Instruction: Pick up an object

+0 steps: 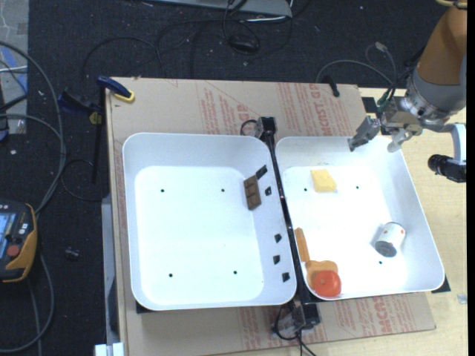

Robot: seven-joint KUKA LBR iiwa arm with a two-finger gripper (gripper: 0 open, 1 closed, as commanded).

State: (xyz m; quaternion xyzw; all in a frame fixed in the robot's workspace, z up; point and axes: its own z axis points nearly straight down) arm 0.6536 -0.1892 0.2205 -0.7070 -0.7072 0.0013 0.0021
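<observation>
Objects in right bin (415,199): one yellow sponge block (323,180), one white cylinder (388,239), one red ball (326,282). End effector (378,138) spread wide, holding nothing.

Dark cable-strewn floor (67,43), cardboard-topped bench (223,99)

Arm (445,43): a broad orange band covers the link above the wrist, with a grey collar directly below it. Wrist housing is pale grey metal. Gripper (378,138): two short fingers, one dark grey, one lighter, on a silver-grey body. A thin grey cable loops out beside the wrist.
</observation>
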